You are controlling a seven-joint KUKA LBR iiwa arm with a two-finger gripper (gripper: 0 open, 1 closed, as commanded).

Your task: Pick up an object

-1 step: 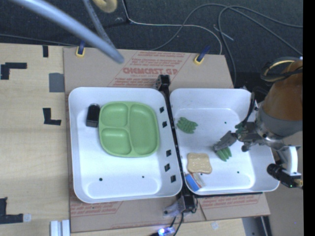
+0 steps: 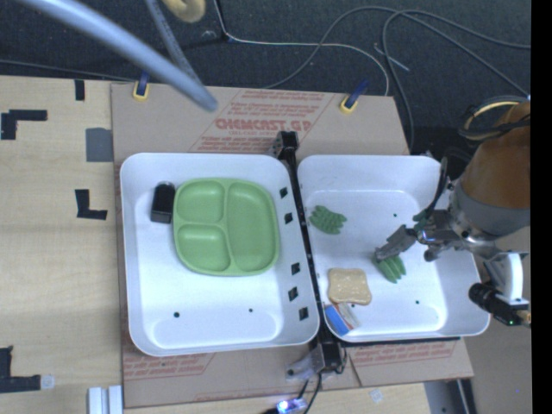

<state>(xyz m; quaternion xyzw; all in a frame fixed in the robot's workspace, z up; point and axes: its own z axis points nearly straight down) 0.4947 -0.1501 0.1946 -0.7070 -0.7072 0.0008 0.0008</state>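
The gripper [image 2: 395, 250] hangs over a small green toy [image 2: 392, 267] in the right bin [image 2: 379, 175]; finger state unclear; the toy looks light, likely soft; grasp across its middle.

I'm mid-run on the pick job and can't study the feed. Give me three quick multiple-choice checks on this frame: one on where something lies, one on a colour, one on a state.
1. Where does the divided plate lie?
A. In the left bin
B. In the right bin
C. On the cardboard outside the bins

2. What colour is the divided plate?
A. Red
B. Light green
C. Blue

3. How does the gripper stand to the toast slice?
A. It holds the slice aloft
B. It is over the right bin, apart from the slice
C. It presses the slice into the left bin

Answers: 1 A, the plate rests in the left bin beside a small black object. 2 B, its surface is pale green. 3 B, the slice lies flat on the floor of the right bin, below the gripper in the view.
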